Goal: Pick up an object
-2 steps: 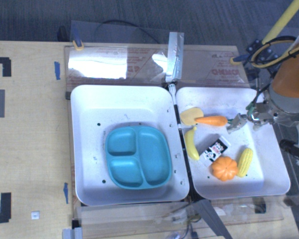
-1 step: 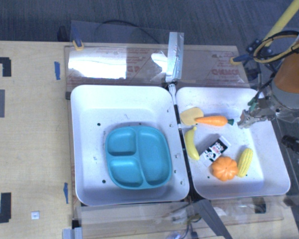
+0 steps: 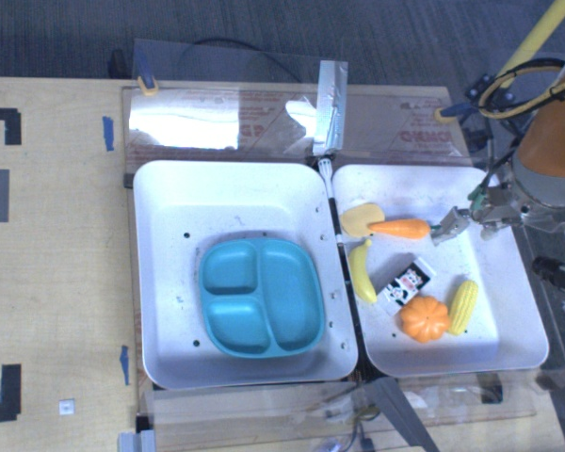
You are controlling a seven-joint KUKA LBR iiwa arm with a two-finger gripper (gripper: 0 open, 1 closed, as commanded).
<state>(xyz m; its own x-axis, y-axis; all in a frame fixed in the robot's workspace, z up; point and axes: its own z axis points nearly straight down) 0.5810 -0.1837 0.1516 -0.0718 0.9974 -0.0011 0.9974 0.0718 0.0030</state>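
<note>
Near the right bin's [image 3: 523, 342] far edge, the gripper [image 3: 449, 226], state unclear, should straddle the toy carrot [image 3: 398, 229] squarely.

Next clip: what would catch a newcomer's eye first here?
The blue tray stands out, lying alone in the left bin. Next is the cluster in the right bin: a carrot, a pumpkin, corn and a banana. The hand sits just right of the carrot.
</note>
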